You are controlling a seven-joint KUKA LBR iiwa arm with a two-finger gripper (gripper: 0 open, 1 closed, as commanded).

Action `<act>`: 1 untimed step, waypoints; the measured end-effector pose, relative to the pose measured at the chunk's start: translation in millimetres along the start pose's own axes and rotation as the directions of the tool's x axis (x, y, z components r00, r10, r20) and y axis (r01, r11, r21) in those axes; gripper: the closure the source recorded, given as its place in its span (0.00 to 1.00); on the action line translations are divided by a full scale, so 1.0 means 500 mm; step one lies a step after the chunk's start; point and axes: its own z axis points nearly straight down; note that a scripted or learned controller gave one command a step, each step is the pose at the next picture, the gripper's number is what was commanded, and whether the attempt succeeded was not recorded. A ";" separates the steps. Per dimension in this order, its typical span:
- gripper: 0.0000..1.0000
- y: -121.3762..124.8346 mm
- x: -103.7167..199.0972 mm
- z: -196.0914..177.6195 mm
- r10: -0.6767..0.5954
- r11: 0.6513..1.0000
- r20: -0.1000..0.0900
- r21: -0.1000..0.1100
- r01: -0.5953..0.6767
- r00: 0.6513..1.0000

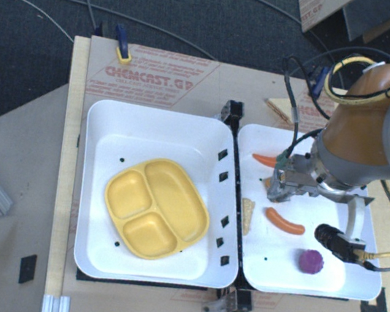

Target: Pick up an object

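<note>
The right bin holds an orange sausage-shaped piece near its middle, a purple round object toward the front, an orange carrot-like piece at the back left, and a tan slice against its left wall. My gripper hangs over the right bin, just behind and left of the orange sausage piece and in front of the carrot-like piece. Nothing shows between its tips.
The left bin holds a yellow divided plate. A black clip rail runs between the bins. A tan wedge lies on the cardboard behind the right bin. Cables trail near the arm.
</note>
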 end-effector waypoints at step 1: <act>1.00 0.023 0.112 -0.022 -0.001 1.000 -0.001 -0.004 0.001 1.000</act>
